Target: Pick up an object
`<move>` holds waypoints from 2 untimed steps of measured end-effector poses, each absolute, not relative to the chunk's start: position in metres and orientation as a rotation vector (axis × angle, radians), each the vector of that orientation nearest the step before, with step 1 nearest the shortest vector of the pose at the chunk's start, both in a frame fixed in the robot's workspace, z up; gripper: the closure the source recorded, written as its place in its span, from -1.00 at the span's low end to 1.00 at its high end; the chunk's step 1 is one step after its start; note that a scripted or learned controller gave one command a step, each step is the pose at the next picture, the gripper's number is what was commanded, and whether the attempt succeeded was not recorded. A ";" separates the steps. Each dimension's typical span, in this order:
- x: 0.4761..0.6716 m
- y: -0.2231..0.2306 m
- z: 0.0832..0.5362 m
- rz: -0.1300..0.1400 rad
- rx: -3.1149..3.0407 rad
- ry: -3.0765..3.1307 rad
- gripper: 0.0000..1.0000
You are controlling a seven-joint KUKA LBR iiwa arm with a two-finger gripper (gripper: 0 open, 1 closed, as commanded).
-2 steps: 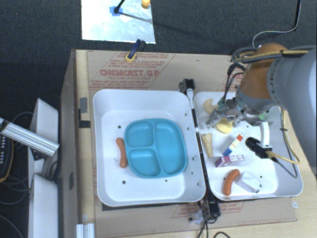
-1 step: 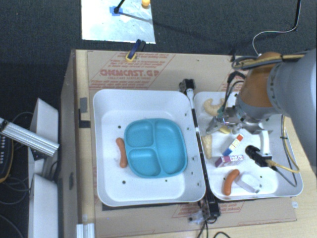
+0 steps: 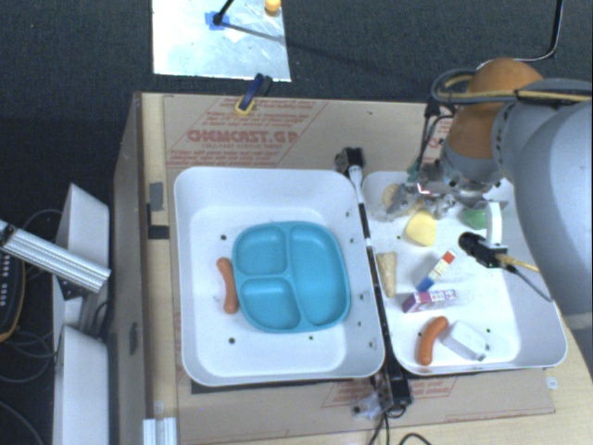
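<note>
The grey arm reaches in from the right, and my gripper [image 3: 420, 193] hangs low over the far part of the right bin [image 3: 537, 336]. Just below it lies a pale yellow lump [image 3: 422, 229]. A tan object [image 3: 392, 197] sits at the gripper's left side, partly hidden. A green item [image 3: 475, 217] peeks out under the wrist. Nearer the front lie a beige cone [image 3: 386, 272], a small white tube with red and blue ends [image 3: 438, 270], a purple box [image 3: 429, 298], a brown sausage [image 3: 431, 337] and a white block [image 3: 465, 343].
The left bin [image 3: 199, 248] holds a blue divided plate [image 3: 289, 274] with a second sausage [image 3: 227, 285] beside it on the left. A dark divider rail [image 3: 368, 248] runs between the bins. Cardboard lies under both bins.
</note>
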State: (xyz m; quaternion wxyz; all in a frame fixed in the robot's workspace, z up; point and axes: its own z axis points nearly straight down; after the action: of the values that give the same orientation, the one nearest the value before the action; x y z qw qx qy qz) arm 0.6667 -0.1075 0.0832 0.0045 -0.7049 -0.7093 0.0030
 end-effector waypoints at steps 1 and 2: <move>0.666 -0.108 0.093 0.017 -2.202 -2.221 1.00; 0.612 -0.134 0.146 -0.002 -2.222 -2.226 1.00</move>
State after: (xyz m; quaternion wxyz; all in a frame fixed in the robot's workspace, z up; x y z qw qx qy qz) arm 0.6118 -0.1336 0.1462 -0.0020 -0.7065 -0.7077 -0.0006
